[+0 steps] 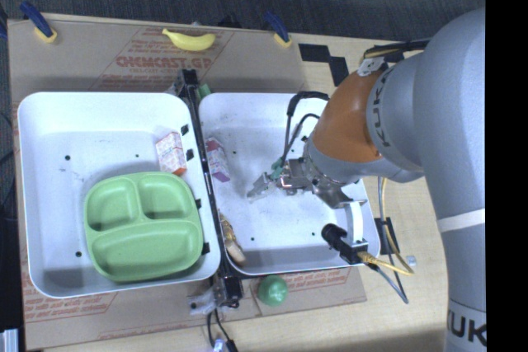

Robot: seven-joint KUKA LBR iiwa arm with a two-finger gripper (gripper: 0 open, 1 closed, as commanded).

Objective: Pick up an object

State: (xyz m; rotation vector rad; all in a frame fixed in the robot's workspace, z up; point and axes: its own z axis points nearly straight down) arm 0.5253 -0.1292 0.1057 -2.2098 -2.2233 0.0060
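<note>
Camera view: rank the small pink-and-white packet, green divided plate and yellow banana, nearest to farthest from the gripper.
From the gripper:
1. Small pink-and-white packet, right bin, by its left wall.
2. Green divided plate, left bin.
3. Yellow banana, on the cardboard behind the bins.

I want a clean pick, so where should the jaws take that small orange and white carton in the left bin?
Judging by its pose, grip the orange and white carton across its narrow sides, coming straight down. It lies flat, and the green divided plate crowds its lower edge.
</note>
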